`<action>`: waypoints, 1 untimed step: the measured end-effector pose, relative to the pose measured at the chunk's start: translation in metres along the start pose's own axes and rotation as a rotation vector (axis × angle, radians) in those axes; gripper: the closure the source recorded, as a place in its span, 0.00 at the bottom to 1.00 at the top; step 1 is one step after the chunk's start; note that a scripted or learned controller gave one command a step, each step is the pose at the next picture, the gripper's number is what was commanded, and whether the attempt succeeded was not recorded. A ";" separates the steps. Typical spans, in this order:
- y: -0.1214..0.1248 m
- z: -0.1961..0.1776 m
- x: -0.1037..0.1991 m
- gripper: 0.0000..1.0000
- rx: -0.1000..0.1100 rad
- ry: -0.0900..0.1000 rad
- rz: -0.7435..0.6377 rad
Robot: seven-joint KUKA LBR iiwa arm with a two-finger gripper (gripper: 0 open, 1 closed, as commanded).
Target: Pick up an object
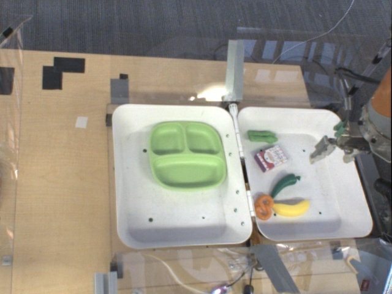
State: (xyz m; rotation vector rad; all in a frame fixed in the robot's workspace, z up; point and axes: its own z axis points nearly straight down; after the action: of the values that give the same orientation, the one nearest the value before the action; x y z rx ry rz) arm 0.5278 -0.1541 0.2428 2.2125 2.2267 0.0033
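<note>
My claw (334, 149) hangs released over the right bin's (361, 225) far side, the green pepper (284, 184) lying nearest, down-left, its long axis running diagonally.

left bin (131, 219): green tray (187, 154) | right bin (349, 219): banana (291, 209), purple packet (271, 158) | claw (334, 150) above, nothing held

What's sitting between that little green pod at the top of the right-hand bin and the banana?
In the camera view, between the green pod and the banana lie a small purple packet and a dark green pepper.
</note>
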 end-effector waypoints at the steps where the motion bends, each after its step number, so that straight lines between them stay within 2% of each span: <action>1: 0.002 -0.011 0.001 1.00 -0.005 0.000 -0.004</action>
State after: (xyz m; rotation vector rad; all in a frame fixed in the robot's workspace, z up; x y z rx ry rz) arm 0.5296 -0.1534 0.2540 2.2054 2.2287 0.0086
